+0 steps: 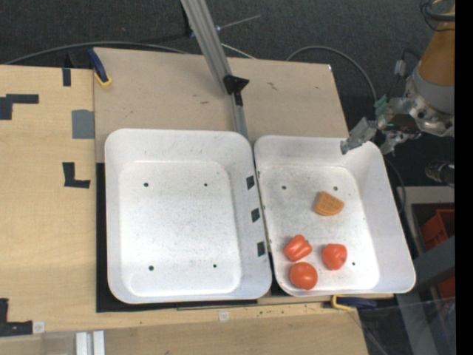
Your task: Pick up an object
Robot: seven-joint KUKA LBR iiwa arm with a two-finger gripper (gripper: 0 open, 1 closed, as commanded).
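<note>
Three red, pepper-like pieces lie near the front of the right bin [369, 170]: one [297, 248] on the left, one [335, 256] to its right and one [303, 275] nearest the front rim. An orange wedge [329, 204] rests further back, near the bin's middle. My gripper [372, 140] hangs over the bin's far right corner, well away from all of them. Its fingers stand apart, open, and nothing is between them.
The left bin [118, 198] sits beside the right one, and a dark clip strip [255, 214] joins their rims. A slanted metal pole [211, 39] rises behind the bins. Wooden bench surface lies to the left and at the back.
</note>
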